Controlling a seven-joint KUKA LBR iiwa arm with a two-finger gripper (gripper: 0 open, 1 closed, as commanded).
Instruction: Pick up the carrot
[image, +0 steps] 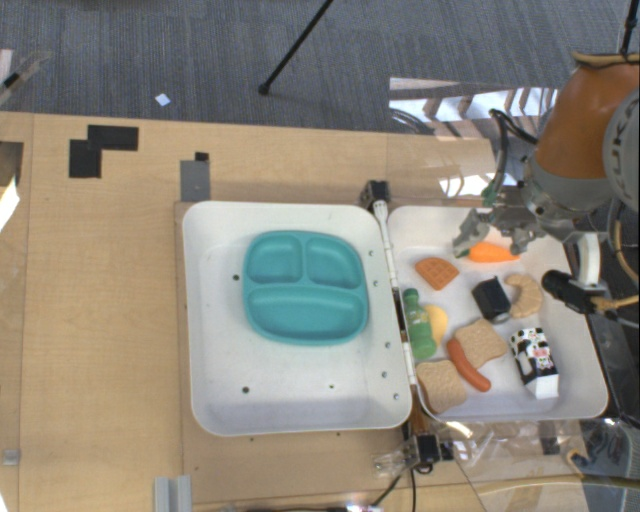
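Grey two-finger claw (494, 238) reaching from right, fingers spread, straddling small orange carrot (493, 254), contact seemingly unclear, wrist cropped.

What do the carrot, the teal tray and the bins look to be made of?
Carrot: likely moulded plastic, smooth even orange, toy-like. Teal tray: probably matte plastic, uniform colour, rounded moulded compartments. Bins: seemingly white plastic, slightly glossy, with soft rounded rims. None can be confirmed by look alone.
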